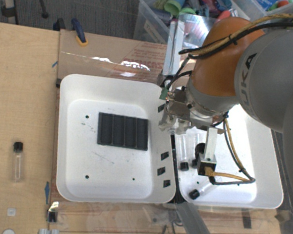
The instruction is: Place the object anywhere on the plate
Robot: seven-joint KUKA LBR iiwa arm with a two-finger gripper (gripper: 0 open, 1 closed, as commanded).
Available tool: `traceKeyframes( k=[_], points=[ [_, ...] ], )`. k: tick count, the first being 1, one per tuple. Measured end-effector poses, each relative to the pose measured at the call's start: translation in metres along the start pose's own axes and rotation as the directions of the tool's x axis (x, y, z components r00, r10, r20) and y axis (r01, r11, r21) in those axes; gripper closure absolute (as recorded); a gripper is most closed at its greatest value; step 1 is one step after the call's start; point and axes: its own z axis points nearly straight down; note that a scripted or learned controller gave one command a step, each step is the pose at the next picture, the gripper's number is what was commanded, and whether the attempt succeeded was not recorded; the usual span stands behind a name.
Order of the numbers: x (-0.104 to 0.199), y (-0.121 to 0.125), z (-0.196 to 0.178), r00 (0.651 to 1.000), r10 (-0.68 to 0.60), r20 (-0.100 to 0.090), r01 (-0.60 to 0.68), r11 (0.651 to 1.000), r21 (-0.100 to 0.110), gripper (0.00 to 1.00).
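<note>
A black ribbed plate (pixel 123 131) lies flat in the middle of the left white bin (pixel 69 178). My gripper (pixel 183 155) hangs low over the left side of the right white bin (pixel 265 193), just right of the rims where the two bins meet. A small dark bit (pixel 184 166) sits at its lower tip; I cannot tell whether it is a held object. The orange and grey arm hides much of the right bin's floor.
Small black tabs (pixel 162 170) line the rim between the bins. A clear vial (pixel 17 161) lies on the wooden bench at the left. A clear tub of coloured toys (pixel 203 9) stands behind the bins, and a blue clamp (pixel 80 33) sits at the back left.
</note>
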Motion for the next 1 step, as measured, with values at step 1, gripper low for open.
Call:
traceKeyframes(
  k=[1],
  points=[
    [0.0672,-0.0227,0.0317,0.998,-0.061,0.001,0.061,0.998,0.0,1.0]
  ],
)
